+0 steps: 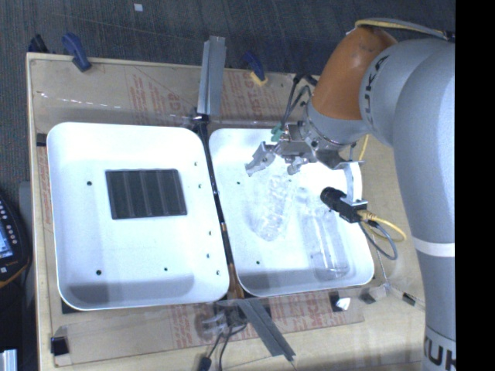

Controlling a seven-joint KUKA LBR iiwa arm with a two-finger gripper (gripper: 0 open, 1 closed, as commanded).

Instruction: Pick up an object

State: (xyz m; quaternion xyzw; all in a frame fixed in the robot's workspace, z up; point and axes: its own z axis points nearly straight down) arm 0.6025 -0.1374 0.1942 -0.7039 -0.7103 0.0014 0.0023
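The claw (272, 158) is seen spread and holding nothing, above the right bin (232, 238); two clear bottles (271, 207) (326, 242) are lain just beneath it, and a dark grate (145, 193) is set in the left bin (69, 230)

One camera sits fixed above the bench (116, 83), looking down at a slant and from far enough to take in both bins whole. The left bin (69, 207) and right bin (240, 230) lie side by side across the middle. The arm (410, 114) enters from the right edge.
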